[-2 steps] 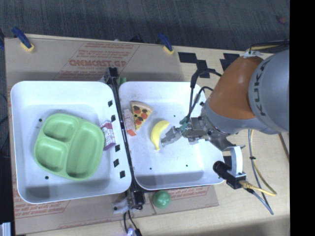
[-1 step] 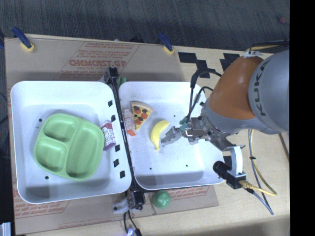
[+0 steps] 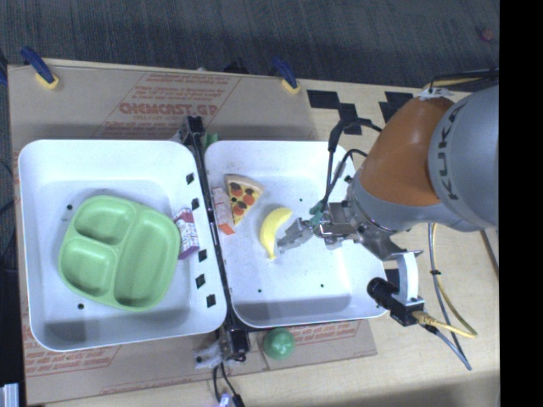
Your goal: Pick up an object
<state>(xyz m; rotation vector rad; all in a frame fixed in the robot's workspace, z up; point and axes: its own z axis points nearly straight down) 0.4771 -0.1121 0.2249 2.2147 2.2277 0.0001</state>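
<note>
A yellow banana (image 3: 273, 229) lies in the middle of the right bin (image 3: 339, 299). A pizza slice toy (image 3: 242, 197) lies just left of it, near the bin's left wall, with a small orange and white packet (image 3: 222, 209) beside it. My gripper (image 3: 294, 232) reaches in from the right at the banana's right side, its fingertips close to or touching the fruit. Nothing sits clearly between the fingers.
The left bin (image 3: 51, 168) holds a green divided plate (image 3: 119, 251) and a small purple and white wrapper (image 3: 187, 230) by its right wall. A green ball (image 3: 277, 342) rests on the bench in front of the right bin. Blue clamps (image 3: 40, 67) hold the cardboard base.
</note>
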